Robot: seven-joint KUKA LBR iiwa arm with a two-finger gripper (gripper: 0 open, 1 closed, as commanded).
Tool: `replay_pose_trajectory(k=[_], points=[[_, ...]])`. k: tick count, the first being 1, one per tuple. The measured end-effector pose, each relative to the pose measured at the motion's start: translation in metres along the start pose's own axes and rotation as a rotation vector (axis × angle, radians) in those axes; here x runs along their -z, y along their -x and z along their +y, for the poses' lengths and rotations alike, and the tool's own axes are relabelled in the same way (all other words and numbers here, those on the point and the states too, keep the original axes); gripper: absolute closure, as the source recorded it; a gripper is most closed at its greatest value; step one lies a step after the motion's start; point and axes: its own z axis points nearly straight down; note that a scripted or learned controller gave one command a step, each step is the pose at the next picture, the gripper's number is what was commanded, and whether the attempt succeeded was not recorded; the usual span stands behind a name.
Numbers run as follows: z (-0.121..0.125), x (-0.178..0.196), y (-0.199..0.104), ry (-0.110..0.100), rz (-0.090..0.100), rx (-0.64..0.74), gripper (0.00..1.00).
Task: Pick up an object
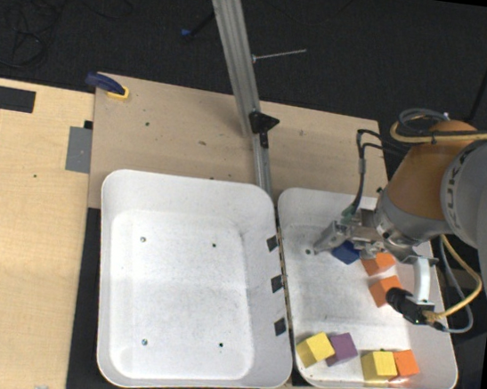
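Note:
My gripper (338, 238) is low over the back part of the right bin (302, 287), reaching in from the right under the orange-banded wrist. A small blue block (346, 255) lies right at the gripper's near side, partly hidden by it; I cannot tell whether it is touched or held. Two orange blocks (379, 264) (382, 292) sit just right of the blue one, beneath the wrist. Along the bin's front edge lie a yellow block (315, 348), a purple block (343, 346), another yellow block (378, 365) and an orange block (406, 363).
The left bin (132, 218) stands beside the right one, joined by black clips (277, 283) along the shared edge. A slanted metal rail (243, 72) rises behind the bins. Cables (446, 289) hang off the wrist over the right bin's right side.

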Motion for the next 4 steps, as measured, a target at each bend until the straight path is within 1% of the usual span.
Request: replay_pose_trajectory(k=[1, 2, 3, 4], points=[[-0.001, 0.008, 0.003, -0.003, 0.0, -0.007, 1.0], [-0.005, 0.051, 0.005, -0.022, 0.008, -0.005, 1.0], [-0.006, 0.094, 0.005, -0.02, 0.008, 0.004, 1.0], [-0.004, 0.147, 0.007, -0.018, 0.007, 0.004, 1.0]])
